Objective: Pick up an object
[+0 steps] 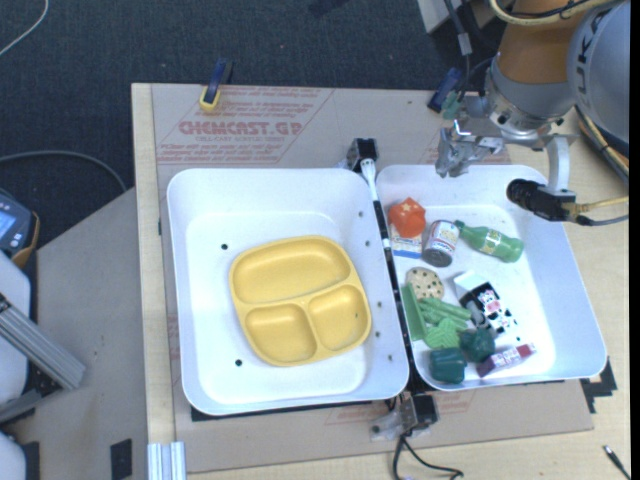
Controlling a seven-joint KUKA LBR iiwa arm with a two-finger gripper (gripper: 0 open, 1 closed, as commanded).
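Observation:
My gripper [453, 165] hangs raised over the far rim of the right bin [580, 308], with nothing seen in it. Below it in that bin lie an orange-red block [406, 214], a small silver can [440, 241] and a green bottle [493, 241] on its side. Nearer the front are a speckled round disc [425, 284], a green ribbed piece [437, 319], a dark teal lump [450, 364], a black-and-white toy [489, 306] and a purple-ended marker [508, 356]. The nearest of these, the block and the can, lie in front of the gripper and a little to its left.
The left bin [195, 268] holds a yellow divided tray [298, 298]. A black clip [361, 153] sits at the far end of the ridge between the bins. A black fitting with a cable [538, 198] juts over the right bin's far right corner.

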